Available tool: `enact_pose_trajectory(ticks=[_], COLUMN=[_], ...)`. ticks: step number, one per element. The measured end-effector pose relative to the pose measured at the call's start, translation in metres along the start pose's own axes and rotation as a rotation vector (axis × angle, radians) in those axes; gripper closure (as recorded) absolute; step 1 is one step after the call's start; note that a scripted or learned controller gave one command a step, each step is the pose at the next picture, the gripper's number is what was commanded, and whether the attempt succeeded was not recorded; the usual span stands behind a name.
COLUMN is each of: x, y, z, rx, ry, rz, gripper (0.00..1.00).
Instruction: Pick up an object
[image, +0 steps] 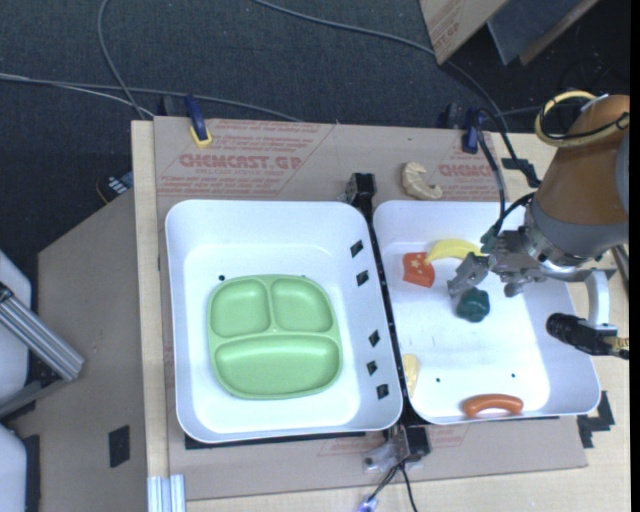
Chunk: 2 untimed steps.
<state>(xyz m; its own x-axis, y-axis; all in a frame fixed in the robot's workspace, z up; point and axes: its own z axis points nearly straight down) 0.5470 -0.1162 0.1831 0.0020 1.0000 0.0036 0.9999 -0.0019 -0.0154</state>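
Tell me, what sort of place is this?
Probably a robotics lab test bench: a grey arm with an orange band reaches over two shallow white bins, toy-like items such as a green divided plastic tray lie inside, and loose cables trail across the dark floor.

arm (578, 205): grey | orange band | tool (490, 272): grey metal, apparently | black cables

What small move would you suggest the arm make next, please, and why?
Probably a short descent onto the teal object. The end effector sits just above it in the right bin, and nothing is visibly between its fingers. The banana and red block lie close, so go straight down.
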Motion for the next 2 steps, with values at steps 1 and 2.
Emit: enact_pose_trajectory(ticks=[1, 2], x=[0.000, 0.002], y=[0.003, 0.007], z=[-0.007, 0.036], rx=[-0.014, -0.009], ry=[-0.002, -0.001], rz=[-0.002, -0.002], gripper=[0.00, 0.00])
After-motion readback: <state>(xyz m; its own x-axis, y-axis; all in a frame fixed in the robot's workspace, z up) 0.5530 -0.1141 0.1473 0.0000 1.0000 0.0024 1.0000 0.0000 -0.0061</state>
